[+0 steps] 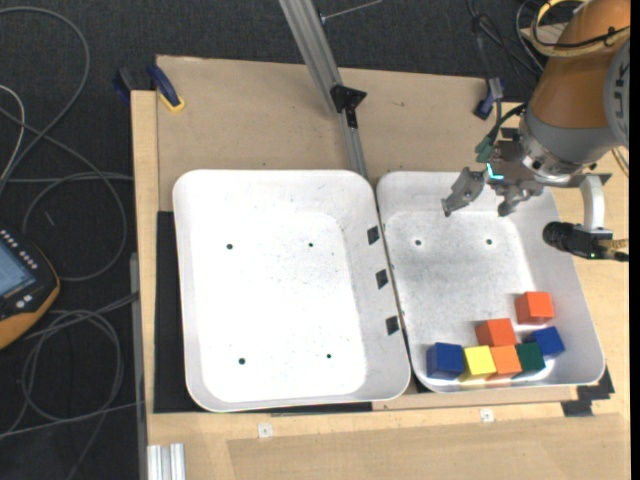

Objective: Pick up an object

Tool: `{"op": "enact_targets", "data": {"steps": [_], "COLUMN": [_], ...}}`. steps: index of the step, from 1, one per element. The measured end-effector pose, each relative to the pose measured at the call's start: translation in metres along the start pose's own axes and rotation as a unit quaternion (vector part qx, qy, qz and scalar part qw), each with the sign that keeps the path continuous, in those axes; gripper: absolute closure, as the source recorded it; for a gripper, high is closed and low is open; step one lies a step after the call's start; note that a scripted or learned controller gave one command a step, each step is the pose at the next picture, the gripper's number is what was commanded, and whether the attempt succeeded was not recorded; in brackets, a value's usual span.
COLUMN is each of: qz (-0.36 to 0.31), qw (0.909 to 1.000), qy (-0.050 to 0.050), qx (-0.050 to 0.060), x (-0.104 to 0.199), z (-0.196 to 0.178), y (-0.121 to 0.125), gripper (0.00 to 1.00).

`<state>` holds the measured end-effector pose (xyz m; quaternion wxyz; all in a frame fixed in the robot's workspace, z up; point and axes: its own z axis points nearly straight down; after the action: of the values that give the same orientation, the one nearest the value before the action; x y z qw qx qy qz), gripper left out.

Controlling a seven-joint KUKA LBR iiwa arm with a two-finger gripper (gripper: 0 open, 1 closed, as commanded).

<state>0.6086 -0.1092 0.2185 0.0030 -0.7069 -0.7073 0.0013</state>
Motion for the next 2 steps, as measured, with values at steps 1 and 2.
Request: {"op": "enact_targets", "data": {"steps": [1, 2], "qz": [0.000, 0.000], "qw": [1.0000, 1.0000], "qy": [0.000, 0.000], "qx": [-0.002, 0.001], "x": [0.000, 0.006], "z": [-0.002, 0.060], "y": [0.000, 0.000], "gripper": [0.00, 0.00]}}
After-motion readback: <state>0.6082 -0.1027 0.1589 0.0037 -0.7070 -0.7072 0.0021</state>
